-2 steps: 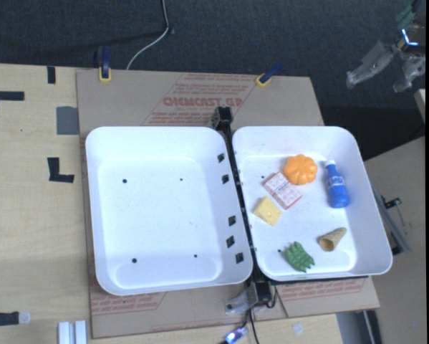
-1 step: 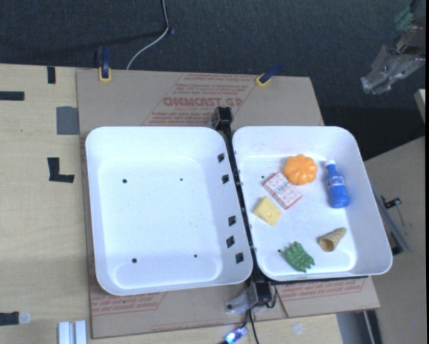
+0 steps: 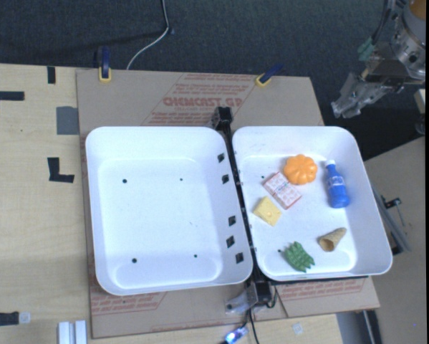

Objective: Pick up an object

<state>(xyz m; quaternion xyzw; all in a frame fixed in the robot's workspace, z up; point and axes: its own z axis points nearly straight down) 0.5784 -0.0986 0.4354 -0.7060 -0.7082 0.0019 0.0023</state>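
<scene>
The right bin [image 3: 357, 153] holds several small objects: an orange pumpkin [image 3: 300, 169], a blue bottle [image 3: 336, 185], a pink-and-white packet [image 3: 281, 190], a yellow block [image 3: 267, 211], a tan cone [image 3: 332, 239] and a green leafy piece [image 3: 298, 256]. My gripper [image 3: 352, 100] hangs at the upper right, above and beyond the right bin's far corner, well clear of all the objects. Its fingers look spread apart with nothing between them.
The left bin [image 3: 99, 149] sits beside the right one, joined along a black hinge strip [image 3: 232, 192]. Both rest on a brown cardboard sheet [image 3: 193, 99] held by clamps. A white cable [image 3: 153, 34] runs over the dark floor behind.
</scene>
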